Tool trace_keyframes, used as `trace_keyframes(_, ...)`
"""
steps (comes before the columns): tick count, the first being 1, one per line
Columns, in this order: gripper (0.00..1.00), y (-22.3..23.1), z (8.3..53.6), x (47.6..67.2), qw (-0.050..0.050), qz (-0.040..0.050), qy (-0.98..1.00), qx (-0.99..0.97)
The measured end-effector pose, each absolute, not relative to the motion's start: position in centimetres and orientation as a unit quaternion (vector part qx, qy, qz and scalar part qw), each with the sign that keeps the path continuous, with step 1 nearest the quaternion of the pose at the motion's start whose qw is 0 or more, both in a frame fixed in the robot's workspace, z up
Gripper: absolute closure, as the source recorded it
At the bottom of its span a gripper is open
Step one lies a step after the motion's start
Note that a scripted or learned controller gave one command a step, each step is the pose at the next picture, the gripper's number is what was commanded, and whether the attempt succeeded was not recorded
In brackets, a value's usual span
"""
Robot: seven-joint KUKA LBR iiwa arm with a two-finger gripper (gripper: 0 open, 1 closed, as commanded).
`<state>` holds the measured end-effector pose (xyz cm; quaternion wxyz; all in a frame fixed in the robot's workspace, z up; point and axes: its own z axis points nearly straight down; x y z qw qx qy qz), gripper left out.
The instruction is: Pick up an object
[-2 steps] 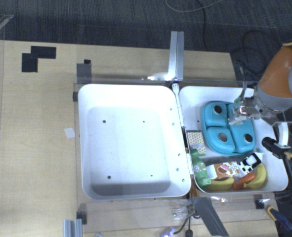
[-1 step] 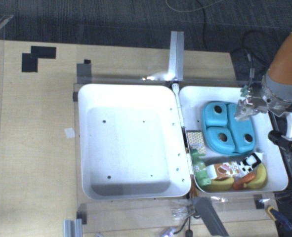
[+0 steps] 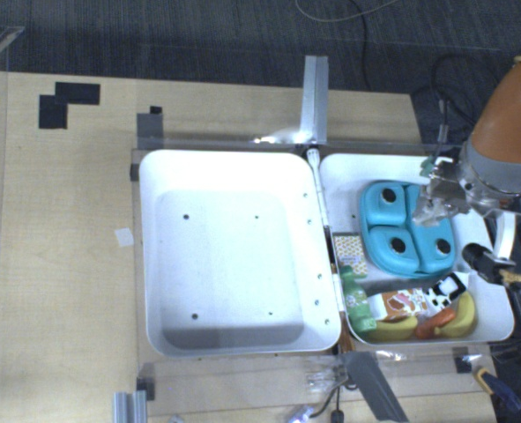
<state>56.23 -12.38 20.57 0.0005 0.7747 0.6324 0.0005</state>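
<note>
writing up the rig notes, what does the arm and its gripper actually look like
The arm enters from the right: a rounded orange band sits above a grey wrist section. The gripper at its tip is pale metallic grey, blocky and small, too blurred for any markings to be read. Dark cables run near the arm, though whether they attach to it is unclear.

- Two bins sit side by side on the worktop (image 3: 66,263): the left bin (image 3: 229,170) and the right bin (image 3: 344,170).
- In the right bin, a four-cup tray (image 3: 401,227) lies toward the far side.
- A flat printed packet (image 3: 410,311) lies at the near side.
- The gripper (image 3: 435,203) hangs over the tray's right edge.
</note>
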Motion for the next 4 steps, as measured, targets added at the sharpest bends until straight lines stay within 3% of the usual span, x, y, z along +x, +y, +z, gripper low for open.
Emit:
trace_keyframes(1,1.00,-11.8,20.5,58.2,0.001,0.0005,0.584,0.812)
trace_keyframes(2,1.00,-17.1,24.8,61.6,0.002,0.0008,0.618,0.786)
trace_keyframes(3,1.00,-9.7,22.4,61.5,0.000,0.0004,0.628,0.778)
trace_keyframes(4,1.00,-5.9,22.4,63.2,0.001,0.0011,0.702,0.712)
